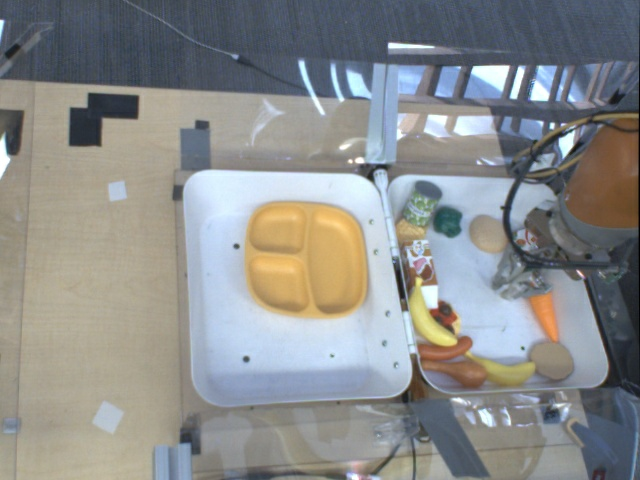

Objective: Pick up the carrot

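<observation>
- A pale wooden bench (90, 298) bears two white bins; dark carpet lies beyond.
- The left bin (220, 368) holds a yellow divided plate (305, 258).
- The right bin (590, 363) holds toy foods.
- The gripper (520, 283) hangs just left of the carrot (545, 315), touching its top; whether the gripper grips anything, I cannot tell.

1 cam | fixed overhead, slanted down | both bins (200, 298) in frame
</observation>
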You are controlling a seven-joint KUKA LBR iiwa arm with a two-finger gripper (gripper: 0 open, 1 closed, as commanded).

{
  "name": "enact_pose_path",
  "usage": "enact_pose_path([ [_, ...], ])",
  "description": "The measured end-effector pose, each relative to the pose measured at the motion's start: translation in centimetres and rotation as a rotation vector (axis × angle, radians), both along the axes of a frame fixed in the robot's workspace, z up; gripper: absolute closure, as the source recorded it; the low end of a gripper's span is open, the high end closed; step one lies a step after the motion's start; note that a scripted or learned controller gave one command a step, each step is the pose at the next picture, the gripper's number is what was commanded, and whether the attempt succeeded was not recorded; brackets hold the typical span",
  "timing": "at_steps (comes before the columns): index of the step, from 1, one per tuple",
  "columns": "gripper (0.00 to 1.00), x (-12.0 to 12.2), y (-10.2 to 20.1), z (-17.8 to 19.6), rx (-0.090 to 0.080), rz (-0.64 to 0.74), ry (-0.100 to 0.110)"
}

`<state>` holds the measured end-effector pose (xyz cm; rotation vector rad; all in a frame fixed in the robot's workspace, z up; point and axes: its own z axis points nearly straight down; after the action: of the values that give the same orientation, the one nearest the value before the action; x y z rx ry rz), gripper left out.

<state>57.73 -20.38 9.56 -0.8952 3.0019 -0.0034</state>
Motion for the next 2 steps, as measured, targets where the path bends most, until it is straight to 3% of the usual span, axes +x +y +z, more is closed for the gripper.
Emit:
enact_pose_path([
  [1,1.00,-7.0,-0.2,-0.5,-0.010,0.349,-0.010],
  [2,1.00,-3.6,-0.2,19.5,-0.014,0.460,-0.011],
])
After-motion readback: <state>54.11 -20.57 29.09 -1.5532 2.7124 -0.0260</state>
